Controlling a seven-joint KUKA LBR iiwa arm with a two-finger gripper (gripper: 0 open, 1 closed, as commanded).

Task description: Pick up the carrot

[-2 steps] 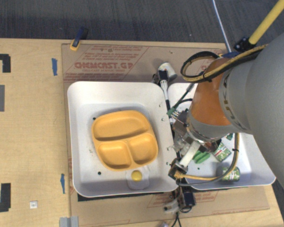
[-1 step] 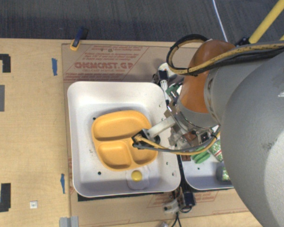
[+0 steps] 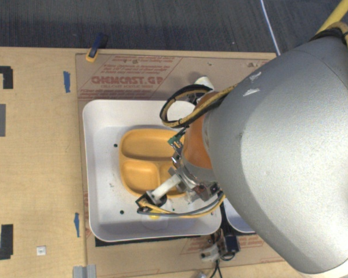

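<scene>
The left white bin point(image 3: 98, 172) holds a large yellow-orange two-lobed object point(image 3: 140, 158) near its middle. My gripper point(image 3: 184, 181) hangs low over the right part of this bin, at the right edge of the yellow-orange object. The grey arm point(image 3: 284, 155) with its orange band point(image 3: 196, 146) covers the gripper from above. The arm hides the right side of the bin and whatever lies under it.
A sliver of the right white bin point(image 3: 239, 222) peeks out beneath the arm. Both bins rest on a cardboard sheet point(image 3: 127, 77) on the bench. A small blue and yellow clip point(image 3: 95, 46) lies at the far edge of the cardboard.
</scene>
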